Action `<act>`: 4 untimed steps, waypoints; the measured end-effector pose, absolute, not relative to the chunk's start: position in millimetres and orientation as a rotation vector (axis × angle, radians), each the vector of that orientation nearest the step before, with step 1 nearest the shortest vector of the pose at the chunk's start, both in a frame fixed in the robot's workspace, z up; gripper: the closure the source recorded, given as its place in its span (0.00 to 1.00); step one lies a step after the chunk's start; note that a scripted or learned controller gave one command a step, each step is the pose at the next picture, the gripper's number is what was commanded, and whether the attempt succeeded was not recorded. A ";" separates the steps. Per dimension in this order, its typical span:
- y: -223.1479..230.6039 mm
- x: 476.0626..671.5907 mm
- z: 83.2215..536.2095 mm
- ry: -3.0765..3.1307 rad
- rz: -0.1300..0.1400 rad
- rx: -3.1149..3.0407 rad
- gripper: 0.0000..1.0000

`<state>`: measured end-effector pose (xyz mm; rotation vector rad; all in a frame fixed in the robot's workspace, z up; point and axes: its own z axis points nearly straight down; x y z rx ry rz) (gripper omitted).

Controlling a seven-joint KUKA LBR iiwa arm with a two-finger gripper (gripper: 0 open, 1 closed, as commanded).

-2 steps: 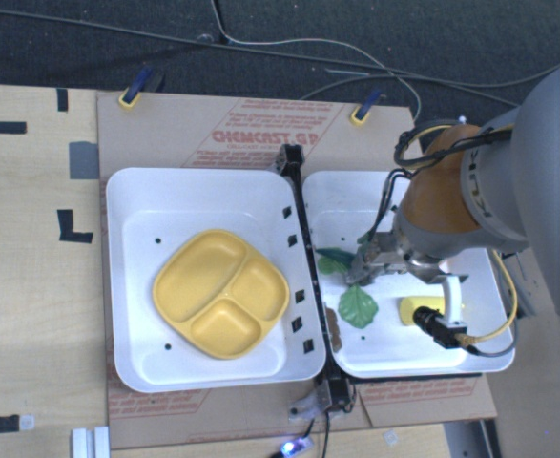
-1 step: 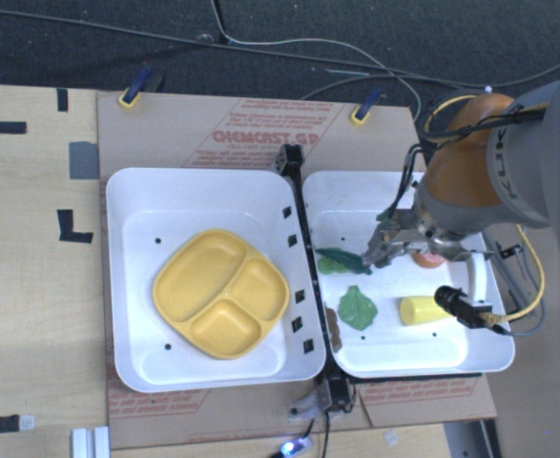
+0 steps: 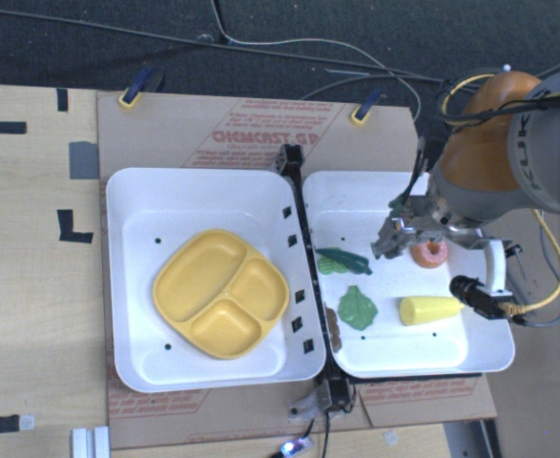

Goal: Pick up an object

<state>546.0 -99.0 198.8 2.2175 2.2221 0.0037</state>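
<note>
Since the gripper point(image 3: 394, 239) hangs low over the right bin point(image 3: 394, 356), can't tell its fingers' state; pink donut point(image 3: 430, 253) just beside them, yellow corn point(image 3: 430, 309) and 2 green pieces point(image 3: 348, 284) below.

- Two bins sit side by side at the frame's centre: the left bin point(image 3: 127, 256) and the right bin point(image 3: 489, 356).
- A divided plate point(image 3: 220, 294) lies in the left bin, toward its lower middle.
- In the right bin, a long pod point(image 3: 342, 260) lies near the left wall, a leaf point(image 3: 357, 308) just below it.
- A corn cob point(image 3: 430, 309) lies right of the leaf.
- A doughnut-shaped piece point(image 3: 430, 253) lies above the cob, beside the gripper point(image 3: 394, 239).
- The arm point(image 3: 489, 156) enters from the upper right.
</note>
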 end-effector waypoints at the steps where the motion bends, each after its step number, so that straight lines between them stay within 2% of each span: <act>1: -97.7 550.5 241.4 2.222 0.003 2.217 1.00; 2: -41.3 543.4 238.6 2.230 -0.001 2.216 1.00; 3: 15.8 548.1 243.5 2.232 0.000 2.215 1.00; 4: 61.2 559.7 230.1 2.229 -0.003 2.217 1.00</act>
